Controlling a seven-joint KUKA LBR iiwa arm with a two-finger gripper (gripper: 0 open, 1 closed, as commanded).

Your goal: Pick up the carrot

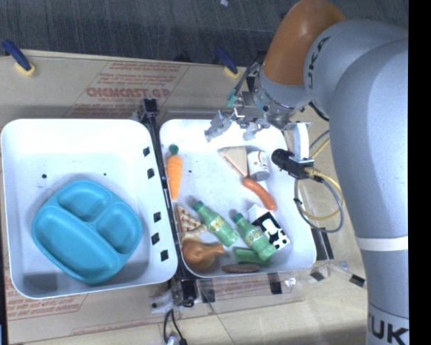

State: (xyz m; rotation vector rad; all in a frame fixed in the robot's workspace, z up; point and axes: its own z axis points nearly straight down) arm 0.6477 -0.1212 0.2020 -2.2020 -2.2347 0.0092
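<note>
The carrot is orange with a green top and lies upright along the left wall of the right bin. My gripper hovers over the bin's far edge, up and to the right of the carrot and apart from it. Its grey fingers are spread open with nothing between them.
The right bin also holds a sandwich wedge, a small can, a sausage, two green bottles, a chicken leg, a waffle and a black-and-white carton. A blue divided plate fills the left bin.
</note>
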